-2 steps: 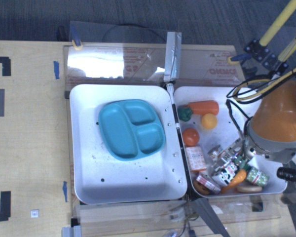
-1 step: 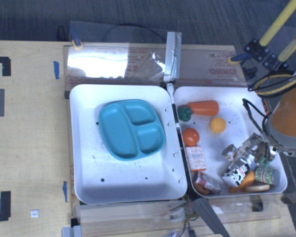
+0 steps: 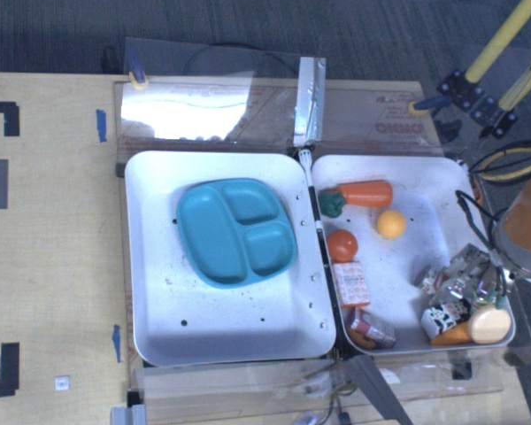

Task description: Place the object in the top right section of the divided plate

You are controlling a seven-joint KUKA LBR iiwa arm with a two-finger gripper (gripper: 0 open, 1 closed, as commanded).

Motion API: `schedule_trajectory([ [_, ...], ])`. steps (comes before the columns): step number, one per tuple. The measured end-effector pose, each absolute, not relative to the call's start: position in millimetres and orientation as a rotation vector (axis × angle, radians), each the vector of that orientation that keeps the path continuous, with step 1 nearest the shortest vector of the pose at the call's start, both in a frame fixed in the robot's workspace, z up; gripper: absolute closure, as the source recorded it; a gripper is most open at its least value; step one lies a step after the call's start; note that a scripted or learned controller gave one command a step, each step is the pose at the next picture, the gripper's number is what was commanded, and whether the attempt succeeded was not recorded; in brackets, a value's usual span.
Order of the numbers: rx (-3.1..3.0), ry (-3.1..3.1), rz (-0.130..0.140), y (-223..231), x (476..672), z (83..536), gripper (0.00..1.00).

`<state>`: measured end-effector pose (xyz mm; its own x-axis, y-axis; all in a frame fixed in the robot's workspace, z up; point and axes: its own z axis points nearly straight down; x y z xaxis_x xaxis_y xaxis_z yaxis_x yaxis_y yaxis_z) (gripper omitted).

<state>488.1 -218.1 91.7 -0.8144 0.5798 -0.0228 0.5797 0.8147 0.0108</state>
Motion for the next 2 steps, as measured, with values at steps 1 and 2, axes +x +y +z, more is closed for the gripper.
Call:
schedule_trajectory([
  [1,1.047,2.943,-0.001,-225,482.6,269,1.0],
  [2,0.711,3.065,0.003,-222,478.8,153,1.0],
])
